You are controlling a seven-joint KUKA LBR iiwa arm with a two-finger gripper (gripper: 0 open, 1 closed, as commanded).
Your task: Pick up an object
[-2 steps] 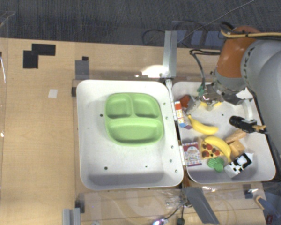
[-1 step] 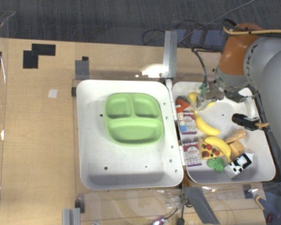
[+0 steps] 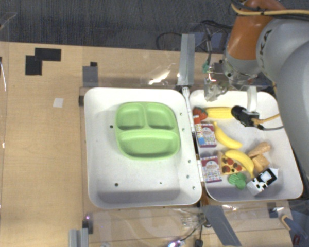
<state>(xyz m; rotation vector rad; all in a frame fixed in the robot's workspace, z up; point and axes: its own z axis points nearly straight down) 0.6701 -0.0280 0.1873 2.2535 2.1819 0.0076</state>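
Objects for picking lie in the right bin (image 3: pixel 286 181): a banana (image 3: pixel 220 112) at 12 o'clock, another banana (image 3: pixel 224 137) near the centre, a third banana (image 3: pixel 240 160) toward 6 o'clock, and a black-and-white toy (image 3: pixel 262 180) at 5 o'clock. The gripper (image 3: pixel 215 90) hovers at the bin's 11 o'clock edge; its grip cannot be told. A green divided plate (image 3: pixel 146 129) sits in the left bin (image 3: pixel 100 179)
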